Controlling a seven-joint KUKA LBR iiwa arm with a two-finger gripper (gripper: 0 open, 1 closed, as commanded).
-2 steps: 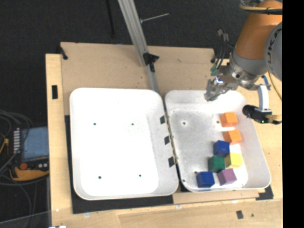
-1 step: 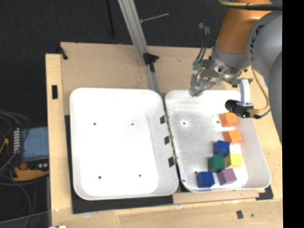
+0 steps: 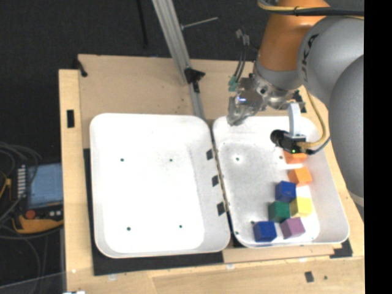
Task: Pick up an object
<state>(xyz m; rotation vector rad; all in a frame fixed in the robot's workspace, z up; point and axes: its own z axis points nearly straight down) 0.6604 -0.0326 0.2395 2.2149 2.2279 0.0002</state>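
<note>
Several small coloured blocks lie in the right bin (image 3: pixel 245 182), clustered toward its near right side: an orange block (image 3: pixel 299 176), a blue block (image 3: pixel 285 190), a yellow block (image 3: pixel 304 206), a green block (image 3: pixel 279 211), a second blue block (image 3: pixel 264 231) and a purple block (image 3: pixel 293 226). Another orange piece (image 3: pixel 294 158) peeks out below a black part of the wrist. My gripper (image 3: pixel 237 114) hangs over the far left corner of the right bin, well away from the blocks. I see nothing in it.
The left bin (image 3: pixel 153 182) lies beside the right one, with a row of black clips (image 3: pixel 215 179) between them. A slanted metal rail (image 3: pixel 177 48) rises behind the bins, close to the gripper. The grey arm (image 3: pixel 343 60) covers the bench's right rear.
</note>
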